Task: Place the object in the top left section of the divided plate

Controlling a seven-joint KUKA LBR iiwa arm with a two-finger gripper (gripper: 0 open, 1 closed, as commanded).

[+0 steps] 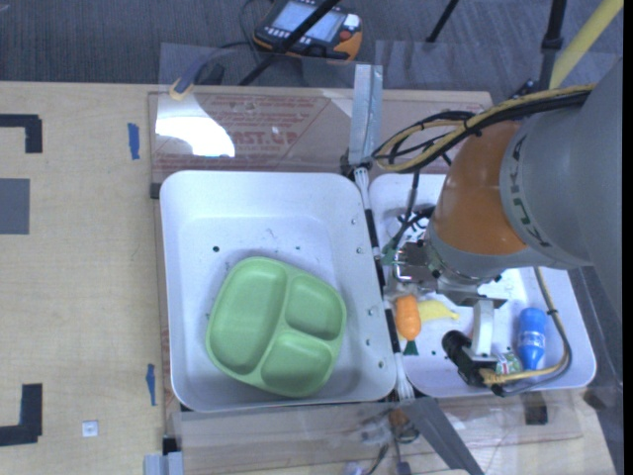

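The grey arm's two-finger gripper hangs low over the right white bin, just above a small orange carrot-shaped toy beside a yellow piece and a blue bottle. Whether it is open cannot be told. The green divided plastic plate waits in the left white bin. A clean pick calls for centring on the toy, clear of the bin wall.
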